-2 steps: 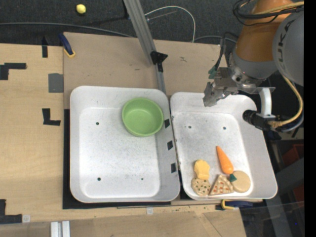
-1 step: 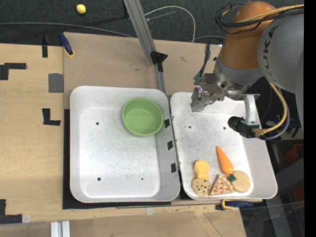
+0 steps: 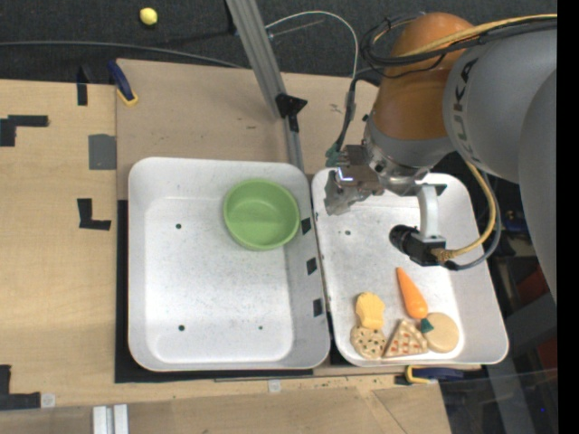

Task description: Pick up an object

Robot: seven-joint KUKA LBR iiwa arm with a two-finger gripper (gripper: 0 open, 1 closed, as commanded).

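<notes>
In the right bin [image 3: 479, 333] your jaws [image 3: 342, 191] hang at the far left corner, and you cannot tell from here whether they are released or clenched — nothing shows between them. The carrot [image 3: 412, 294], yellow piece [image 3: 369, 310] and crackers [image 3: 389, 342] lie at the near end, well apart — the pick looks not yet done.

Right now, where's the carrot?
In the camera view, the carrot lies in the right bin, toward its near right corner, just above the pizza slice and right of the yellow piece.
</notes>
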